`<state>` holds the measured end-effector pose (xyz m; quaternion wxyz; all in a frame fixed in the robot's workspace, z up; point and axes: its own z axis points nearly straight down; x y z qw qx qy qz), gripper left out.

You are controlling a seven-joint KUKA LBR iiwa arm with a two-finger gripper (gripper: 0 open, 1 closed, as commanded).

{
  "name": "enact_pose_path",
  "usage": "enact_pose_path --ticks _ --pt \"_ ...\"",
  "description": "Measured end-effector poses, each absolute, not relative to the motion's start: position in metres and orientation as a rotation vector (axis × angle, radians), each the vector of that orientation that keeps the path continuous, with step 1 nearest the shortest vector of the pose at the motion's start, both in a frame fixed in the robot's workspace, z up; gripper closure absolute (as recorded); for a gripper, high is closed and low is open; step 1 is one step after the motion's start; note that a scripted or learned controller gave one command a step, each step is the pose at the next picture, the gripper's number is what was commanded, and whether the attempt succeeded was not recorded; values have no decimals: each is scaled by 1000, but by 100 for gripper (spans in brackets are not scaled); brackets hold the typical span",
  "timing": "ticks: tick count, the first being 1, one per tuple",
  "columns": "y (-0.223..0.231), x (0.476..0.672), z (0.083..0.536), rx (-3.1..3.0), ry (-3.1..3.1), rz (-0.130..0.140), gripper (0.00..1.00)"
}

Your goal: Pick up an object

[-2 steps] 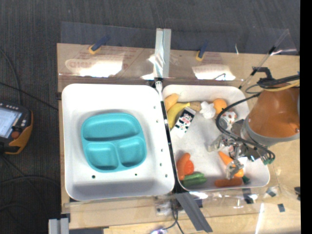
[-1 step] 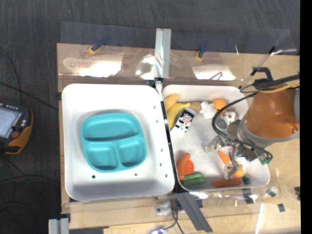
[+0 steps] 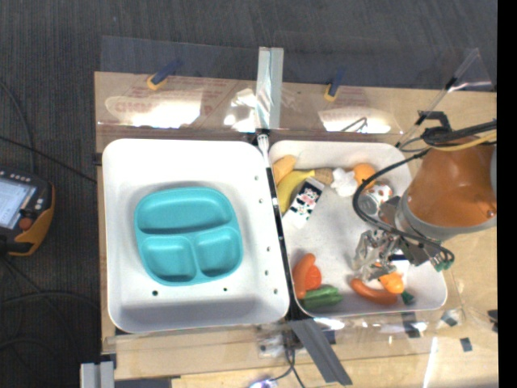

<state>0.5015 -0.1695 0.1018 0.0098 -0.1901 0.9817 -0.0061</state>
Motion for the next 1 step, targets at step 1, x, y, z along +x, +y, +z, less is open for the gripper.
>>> enact_pose_path --ticks 1 --pt "-198 567 150 -407 3112 0 100"
